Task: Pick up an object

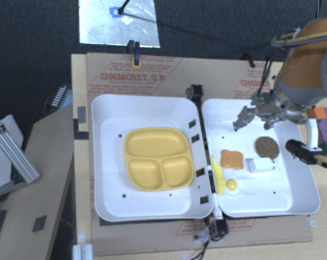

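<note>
- Camera view: the jaws [255,119] hang wide apart with nothing between them, above the back part of the right bin [299,199].
- Landmark, the brown disc [267,147]: it lies in the right bin, just in front of the jaws.
- An orange piece [232,159] lies left of the disc; a white block [259,165] sits just in front of it.
- A banana [217,175] lies farther left, against the bin's left wall.
- The left bin [106,145] holds a yellow tray [156,158].

Flat brown cardboard sheet [152,75] under the bins, far left: red print "CHEMCAST GP"
Same sheet, far right and near edge: more red print, too small to read
</note>
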### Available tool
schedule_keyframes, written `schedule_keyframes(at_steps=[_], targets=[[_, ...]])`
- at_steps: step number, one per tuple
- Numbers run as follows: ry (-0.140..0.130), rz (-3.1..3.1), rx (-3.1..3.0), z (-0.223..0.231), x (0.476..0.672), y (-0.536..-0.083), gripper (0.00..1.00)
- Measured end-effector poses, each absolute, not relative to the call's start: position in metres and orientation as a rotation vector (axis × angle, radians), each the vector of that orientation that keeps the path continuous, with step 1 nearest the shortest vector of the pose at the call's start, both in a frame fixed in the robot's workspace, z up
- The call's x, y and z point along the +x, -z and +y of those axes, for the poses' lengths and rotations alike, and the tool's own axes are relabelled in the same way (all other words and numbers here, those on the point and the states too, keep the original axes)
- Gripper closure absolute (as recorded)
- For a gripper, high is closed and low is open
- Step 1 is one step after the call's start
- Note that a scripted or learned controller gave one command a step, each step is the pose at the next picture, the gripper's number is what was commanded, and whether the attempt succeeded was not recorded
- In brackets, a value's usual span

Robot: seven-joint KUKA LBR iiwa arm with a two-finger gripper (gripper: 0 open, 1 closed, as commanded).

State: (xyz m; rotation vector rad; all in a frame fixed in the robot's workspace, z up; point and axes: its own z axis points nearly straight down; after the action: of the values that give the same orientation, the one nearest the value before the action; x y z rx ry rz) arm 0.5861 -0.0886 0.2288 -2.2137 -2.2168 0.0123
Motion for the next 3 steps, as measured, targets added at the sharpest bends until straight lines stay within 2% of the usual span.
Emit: schedule_keyframes(at_steps=[1,3], targets=[[0.001,-2.225,-2.218,-0.088,0.588,-0.236,0.00],[0.000,-2.223,-2.221,-0.092,0.598,-0.127,0.00]])
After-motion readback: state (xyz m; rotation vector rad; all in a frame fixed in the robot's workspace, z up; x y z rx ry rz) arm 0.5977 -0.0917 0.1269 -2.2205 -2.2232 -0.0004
